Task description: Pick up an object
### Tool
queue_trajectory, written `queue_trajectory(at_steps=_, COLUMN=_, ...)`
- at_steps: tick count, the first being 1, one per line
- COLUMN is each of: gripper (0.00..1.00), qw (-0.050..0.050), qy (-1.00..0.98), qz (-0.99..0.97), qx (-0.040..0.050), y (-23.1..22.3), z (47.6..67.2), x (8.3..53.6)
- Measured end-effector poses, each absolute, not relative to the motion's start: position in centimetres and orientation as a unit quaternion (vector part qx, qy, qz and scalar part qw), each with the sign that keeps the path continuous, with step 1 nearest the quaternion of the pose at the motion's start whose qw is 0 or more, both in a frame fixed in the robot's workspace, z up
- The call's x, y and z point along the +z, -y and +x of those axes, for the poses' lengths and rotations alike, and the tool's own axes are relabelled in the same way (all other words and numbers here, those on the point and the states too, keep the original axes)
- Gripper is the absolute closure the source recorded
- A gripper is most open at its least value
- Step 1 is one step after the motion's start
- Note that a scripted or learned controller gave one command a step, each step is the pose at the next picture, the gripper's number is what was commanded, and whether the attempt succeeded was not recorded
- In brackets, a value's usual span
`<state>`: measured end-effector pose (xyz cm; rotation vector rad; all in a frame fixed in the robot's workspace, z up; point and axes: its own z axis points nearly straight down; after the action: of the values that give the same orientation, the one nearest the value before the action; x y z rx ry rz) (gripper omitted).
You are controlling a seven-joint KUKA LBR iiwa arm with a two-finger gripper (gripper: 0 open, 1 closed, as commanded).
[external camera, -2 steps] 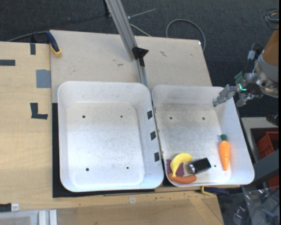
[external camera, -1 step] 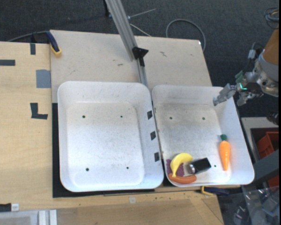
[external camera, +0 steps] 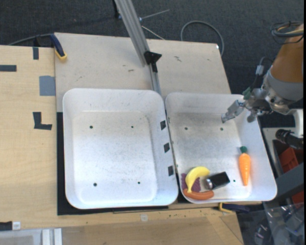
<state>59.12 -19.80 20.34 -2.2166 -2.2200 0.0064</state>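
Your tool [external camera: 238, 111], the grey two-finger end of the arm with the orange band, hangs over the far right part of the right-hand shallow white bin [external camera: 204, 111]. You cannot tell from this view how far apart it stands, and you see nothing between its tips; it sits above bare bin floor, and whether it touches that floor is unclear.

The things to pick lie well apart from it, at the near end of the same bin. A small orange toy carrot with a green top [external camera: 244, 167] lies near the right wall, its green end pointing far. In the near left corner a yellow banana-shaped piece [external camera: 196, 175], a black rectangular block [external camera: 218, 180] and a red sausage-shaped piece [external camera: 199, 194] crowd together, touching.

The left-hand white bin [external camera: 112, 147] sits just beside it on the pale wooden surface [external camera: 20, 137].
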Motion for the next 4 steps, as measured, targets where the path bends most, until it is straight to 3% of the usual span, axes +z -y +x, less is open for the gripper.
queue_trajectory(at_steps=2, gripper=0.00, qw=0.002, qy=0.707, qz=-0.707, qx=0.0023, y=21.0, z=57.8, x=10.2)
queue_trajectory(at_steps=3, gripper=1.00, qw=0.001, qy=0.708, qz=-0.706, qx=0.0008, y=20.9, z=58.0, x=11.5)
queue_trajectory(at_steps=4, gripper=1.00, qw=-0.001, qy=0.708, qz=-0.706, qx=-0.0006, y=21.0, z=58.5, x=15.9)
